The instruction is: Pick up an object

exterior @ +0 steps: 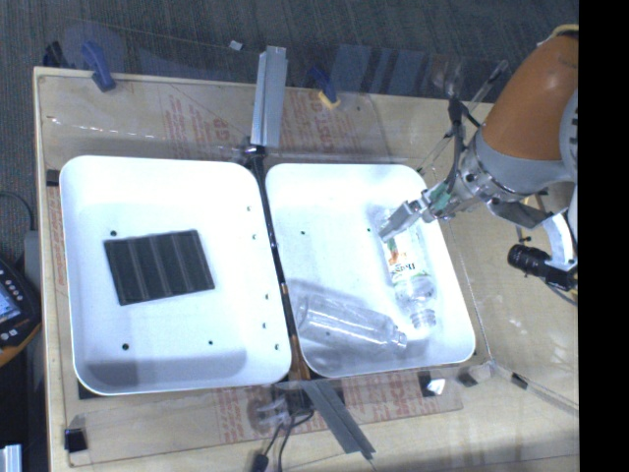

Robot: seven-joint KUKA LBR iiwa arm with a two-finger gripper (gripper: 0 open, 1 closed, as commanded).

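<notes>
In the right bin (324,190) lie two clear plastic bottles. One, a bottle with a white and orange label (408,275), rests along the bin's right side, its cap toward the front. The other clear bottle (346,324) lies across the front of the bin, just left of the first. My gripper (395,221) reaches in from the right and hovers over the top end of the labelled bottle. From this angle I cannot see whether it touches the bottle. A dark ribbed rectangular pad (158,265) lies flat in the left bin (88,185).
A grey metal bar (267,96) stands behind the seam between the bins. Blue clamps (98,64) sit on the bench's back edge. A black cable fitting (531,260) hangs off the arm to the right of the right bin.
</notes>
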